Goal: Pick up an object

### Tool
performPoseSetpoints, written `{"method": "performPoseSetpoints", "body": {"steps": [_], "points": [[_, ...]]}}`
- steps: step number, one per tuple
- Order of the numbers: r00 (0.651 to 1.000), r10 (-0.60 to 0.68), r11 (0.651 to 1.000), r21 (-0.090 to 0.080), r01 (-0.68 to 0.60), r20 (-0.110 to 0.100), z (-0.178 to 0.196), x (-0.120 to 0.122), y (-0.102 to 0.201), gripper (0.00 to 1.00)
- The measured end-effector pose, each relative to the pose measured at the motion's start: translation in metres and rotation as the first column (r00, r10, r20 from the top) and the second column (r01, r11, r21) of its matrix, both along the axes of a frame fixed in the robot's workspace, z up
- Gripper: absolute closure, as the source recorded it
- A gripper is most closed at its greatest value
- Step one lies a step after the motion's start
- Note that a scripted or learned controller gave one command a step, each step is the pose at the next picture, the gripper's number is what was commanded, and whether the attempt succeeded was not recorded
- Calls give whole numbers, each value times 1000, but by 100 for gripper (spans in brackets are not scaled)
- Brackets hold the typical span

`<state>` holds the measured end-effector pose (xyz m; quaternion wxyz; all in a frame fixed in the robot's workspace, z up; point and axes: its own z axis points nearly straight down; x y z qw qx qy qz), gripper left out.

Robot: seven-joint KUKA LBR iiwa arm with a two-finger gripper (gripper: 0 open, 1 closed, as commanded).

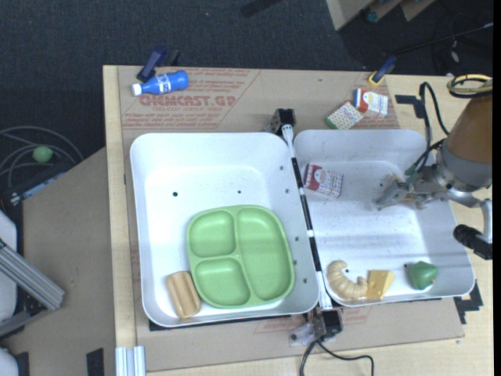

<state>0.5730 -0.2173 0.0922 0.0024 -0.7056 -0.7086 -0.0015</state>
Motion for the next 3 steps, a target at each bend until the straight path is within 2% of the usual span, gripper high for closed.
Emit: {"method": "performPoseSetpoints", "body": {"steps": [1,2,3], "points": [[1000,0,1000,0,0,4,11,86,-2,0],[1000,-3,1000,-3,3,0,22,40,-5,0],[1000,1,1000,4,-1,0,-1,44,-1,0]]}}
